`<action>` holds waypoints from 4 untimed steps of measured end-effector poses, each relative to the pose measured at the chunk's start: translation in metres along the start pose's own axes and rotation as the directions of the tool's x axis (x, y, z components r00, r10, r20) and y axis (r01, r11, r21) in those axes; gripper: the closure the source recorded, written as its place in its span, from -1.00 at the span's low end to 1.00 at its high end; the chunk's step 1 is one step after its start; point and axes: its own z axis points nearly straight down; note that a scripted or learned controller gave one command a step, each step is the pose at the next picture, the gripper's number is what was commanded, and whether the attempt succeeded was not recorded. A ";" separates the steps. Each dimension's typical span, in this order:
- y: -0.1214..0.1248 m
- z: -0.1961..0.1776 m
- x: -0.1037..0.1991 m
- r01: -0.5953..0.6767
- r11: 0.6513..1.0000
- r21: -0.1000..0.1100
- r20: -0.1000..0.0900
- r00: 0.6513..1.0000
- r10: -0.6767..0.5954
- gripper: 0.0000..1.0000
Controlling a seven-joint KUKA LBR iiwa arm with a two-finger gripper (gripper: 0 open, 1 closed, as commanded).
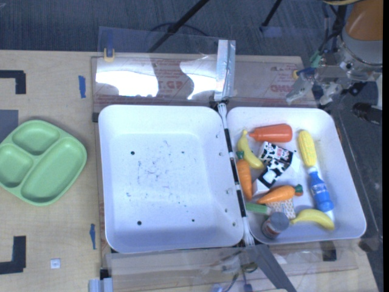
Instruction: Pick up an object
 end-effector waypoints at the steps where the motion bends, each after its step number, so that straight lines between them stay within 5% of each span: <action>1: -0.025 0.097 -0.035 -0.112 0.994 0.000 0.001 0.994 0.112 -1.00; 2: -0.006 0.159 -0.066 -0.145 0.989 -0.026 -0.001 0.989 0.145 -1.00; 4: -0.009 0.167 -0.069 -0.209 0.977 -0.036 -0.013 0.978 0.209 -1.00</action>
